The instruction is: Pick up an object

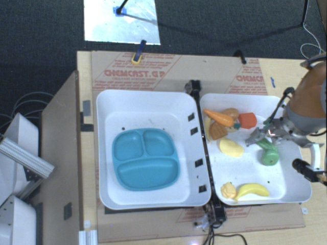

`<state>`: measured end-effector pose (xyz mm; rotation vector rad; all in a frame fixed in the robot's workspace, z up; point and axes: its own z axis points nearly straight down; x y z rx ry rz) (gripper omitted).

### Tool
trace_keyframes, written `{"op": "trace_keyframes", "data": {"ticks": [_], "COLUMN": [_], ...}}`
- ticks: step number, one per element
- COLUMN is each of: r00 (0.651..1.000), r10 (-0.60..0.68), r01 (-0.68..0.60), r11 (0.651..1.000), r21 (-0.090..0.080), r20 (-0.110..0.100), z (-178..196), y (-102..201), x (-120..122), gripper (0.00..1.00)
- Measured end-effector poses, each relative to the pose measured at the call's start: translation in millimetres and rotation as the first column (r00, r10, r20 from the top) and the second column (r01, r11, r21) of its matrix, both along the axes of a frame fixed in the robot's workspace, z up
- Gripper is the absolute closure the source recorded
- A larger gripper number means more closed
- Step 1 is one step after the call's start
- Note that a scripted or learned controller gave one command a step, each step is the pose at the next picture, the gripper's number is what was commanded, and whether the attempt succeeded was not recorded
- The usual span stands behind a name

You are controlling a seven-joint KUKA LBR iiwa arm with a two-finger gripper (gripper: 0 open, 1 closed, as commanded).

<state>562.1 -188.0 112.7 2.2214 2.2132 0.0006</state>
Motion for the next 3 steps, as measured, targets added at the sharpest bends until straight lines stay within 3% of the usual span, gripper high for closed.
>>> {"op": "trace_keyframes", "data": {"ticks": [1,2,3], "r00": [1.000,1.000,1.000], "r10": [0.007,0.008,0.008], "r01": [-0.007,-0.008,-0.007], "r11": [1.000,1.000,1.000], "r21": [0.000,-0.010,-0.009], "r20": [0.013,0.021,0.020], "z": [-23,-9,-10], "y": [-19,-22,-21], "x": [4,5,5], "gripper": [0.00,1.00,0.00]}}
